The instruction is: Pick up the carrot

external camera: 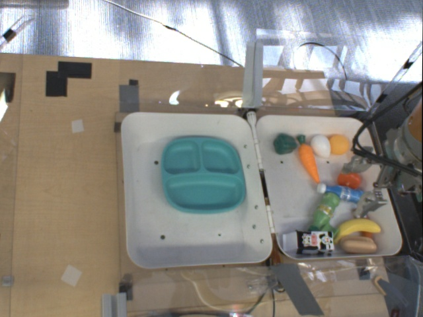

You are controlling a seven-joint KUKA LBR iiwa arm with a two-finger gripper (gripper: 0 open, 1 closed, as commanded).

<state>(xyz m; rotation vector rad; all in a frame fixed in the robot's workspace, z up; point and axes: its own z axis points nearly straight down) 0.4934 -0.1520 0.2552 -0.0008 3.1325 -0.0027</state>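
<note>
Teal divided plate (203,182) sits in the left bin (142,197), far left of the gripper (367,205). In the right bin (284,177): the carrot (308,162) lies up-left of the gripper, well apart from it, leafy end touching a dark green vegetable (285,143), tip pointing toward a blue bottle (342,192). White egg (320,145) and an orange fruit (340,144) are just beside the carrot's thick end. Judged a light, stiff, smooth plastic toy, likely slippery; best taken across the thick upper body, jaws crosswise. A black-and-white carton (314,242) lies down-left of the gripper; its print is too small to read. Banana (357,228) lies just below the gripper. Fingers appear parted, holding nothing.
</note>
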